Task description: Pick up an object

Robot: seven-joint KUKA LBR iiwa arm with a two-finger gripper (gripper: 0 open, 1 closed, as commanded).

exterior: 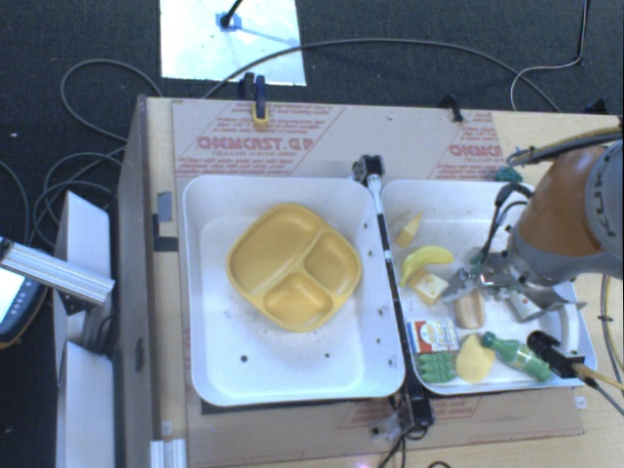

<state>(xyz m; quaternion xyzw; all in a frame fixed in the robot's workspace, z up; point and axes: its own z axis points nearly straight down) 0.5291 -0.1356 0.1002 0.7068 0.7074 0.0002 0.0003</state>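
Claw (475, 286): we cannot tell its state; it hangs over the right bin (487, 195).
Tan piece (469, 310): at the claw's 6 o'clock.
Yellow tray (293, 265): we see it in the left bin (210, 359).

Right bin (444, 195) crowded with toy food along its near half; far strip lies open.

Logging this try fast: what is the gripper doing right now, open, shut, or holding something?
Gripper: low in the right bin, just above the tan bread-like piece; open or shut cannot be told, and no hold can be seen.
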